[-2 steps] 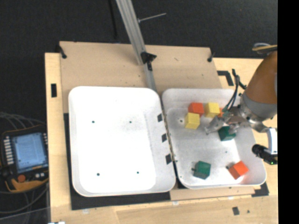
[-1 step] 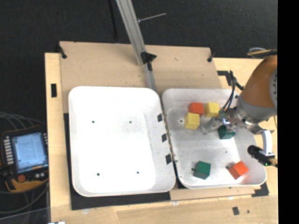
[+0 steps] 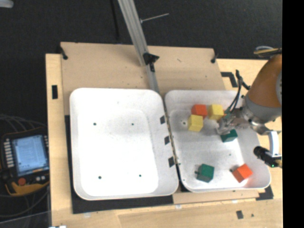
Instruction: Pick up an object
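The right bin [image 3: 187, 182] holds several small blocks. An orange block [image 3: 199, 110] and a yellow block [image 3: 217, 110] lie side by side near its far end, with a larger yellow block [image 3: 195, 123] just in front of them. A dark green block [image 3: 205, 173] and an orange block [image 3: 242, 173] rest near the front wall. My gripper [image 3: 227, 126] reaches in from the right and hangs low over a small dark green block [image 3: 230, 136], which peeks out just below the fingertips. The view does not show whether that block sits between the fingers.
The left bin [image 3: 116, 141] lies beside the right one, sharing a middle edge with black clips. A metal pole [image 3: 135, 30] rises from the bench's back. A handheld control pendant [image 3: 26, 158] sits off the bench at left.
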Motion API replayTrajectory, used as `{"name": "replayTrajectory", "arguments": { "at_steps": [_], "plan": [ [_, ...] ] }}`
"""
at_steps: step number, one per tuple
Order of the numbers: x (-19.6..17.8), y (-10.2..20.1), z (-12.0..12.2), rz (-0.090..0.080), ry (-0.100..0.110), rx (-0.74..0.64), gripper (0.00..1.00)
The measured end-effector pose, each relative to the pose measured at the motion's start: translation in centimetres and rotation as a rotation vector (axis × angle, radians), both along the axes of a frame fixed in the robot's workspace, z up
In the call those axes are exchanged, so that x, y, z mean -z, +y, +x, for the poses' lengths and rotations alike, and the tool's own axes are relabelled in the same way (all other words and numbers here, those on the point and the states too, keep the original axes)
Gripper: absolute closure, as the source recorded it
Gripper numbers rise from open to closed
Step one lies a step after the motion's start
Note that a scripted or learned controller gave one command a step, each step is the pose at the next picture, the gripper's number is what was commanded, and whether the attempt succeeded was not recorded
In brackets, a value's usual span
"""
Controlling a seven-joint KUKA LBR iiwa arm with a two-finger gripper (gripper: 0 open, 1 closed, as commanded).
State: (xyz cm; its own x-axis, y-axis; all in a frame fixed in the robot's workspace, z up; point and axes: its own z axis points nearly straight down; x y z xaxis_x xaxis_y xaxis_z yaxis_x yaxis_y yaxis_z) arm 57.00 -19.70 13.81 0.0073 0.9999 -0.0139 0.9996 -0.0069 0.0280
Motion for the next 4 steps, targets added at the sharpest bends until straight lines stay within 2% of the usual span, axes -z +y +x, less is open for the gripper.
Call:
{"name": "replayTrajectory", "arguments": {
  "at_steps": [1, 2, 3, 4],
  "plan": [
    [-5.2, 0.7, 0.8, 0.012, 0.021, -0.011, 1.00],
    [-10.3, 0.5, 1.0, 0.011, 0.020, -0.012, 1.00],
    [-6.2, 0.4, 1.0, 0.012, 0.030, -0.007, 1.00],
    [-7.5, 4.7, 0.3, 0.014, 0.026, -0.013, 1.00]
  ]
}}
